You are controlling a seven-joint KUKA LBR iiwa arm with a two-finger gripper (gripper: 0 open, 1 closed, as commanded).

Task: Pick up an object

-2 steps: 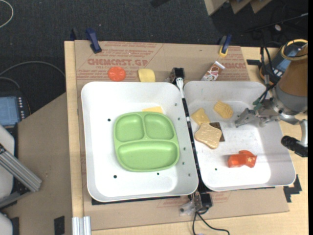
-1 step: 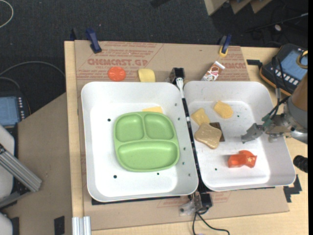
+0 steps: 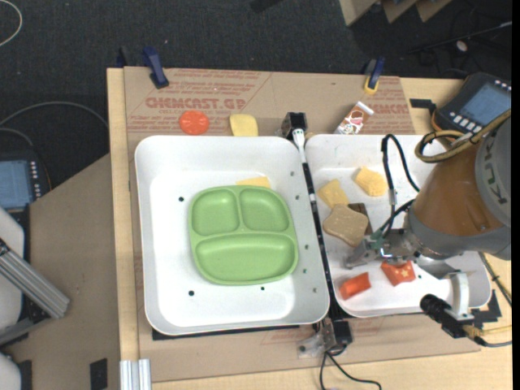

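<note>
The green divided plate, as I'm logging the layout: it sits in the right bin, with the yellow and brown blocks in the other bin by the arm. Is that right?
Not quite. The camera view shows the green divided plate in the left bin, not the right one. The rest holds: the yellow blocks and the brown block lie in the other bin, by the arm.

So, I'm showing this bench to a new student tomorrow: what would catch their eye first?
Probably the green divided plate, sitting in the middle of the left white bin. Next, the grey and orange arm looming over the right bin, its pincer low among tan food pieces and two red pieces.
</note>
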